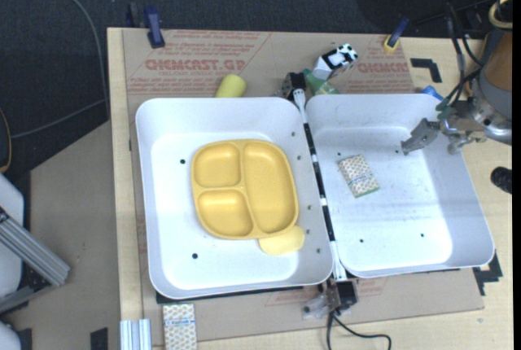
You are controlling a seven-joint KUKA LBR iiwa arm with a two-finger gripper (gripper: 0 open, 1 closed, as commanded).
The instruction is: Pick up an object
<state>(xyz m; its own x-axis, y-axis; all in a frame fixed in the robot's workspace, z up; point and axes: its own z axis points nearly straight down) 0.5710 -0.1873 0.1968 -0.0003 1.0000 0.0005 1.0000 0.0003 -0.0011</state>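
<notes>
One small patterned packet [358, 175] lies flat in the right bin [456, 234], a little toward 10 o'clock from that bin's middle, with nothing touching it. The tool [417, 138] hangs above the same bin near its far rim, toward 2 o'clock from the packet and apart from it; whether it is open or closed I cannot tell, and nothing shows in its grip. Bare white floor surrounds the packet on every side, widest toward 4 and 5 o'clock.

The left bin [163, 202] holds one yellow divided plate [244, 187] with three compartments (it takes up most of the bin's middle) and one pale yellow piece [282, 240] just at the plate's 5 o'clock edge, touching or partly under it. The two bins meet along a dark seam.

Behind the bins, on the brown surface [122, 96], sit one yellow cylinder [231, 85] and one black-and-white item [338, 58]. Two blue clamps [153, 25] grip the far edge. A second patterned packet [179, 325] lies at the near edge, at 7 o'clock. Dark carpet surrounds the surface.
</notes>
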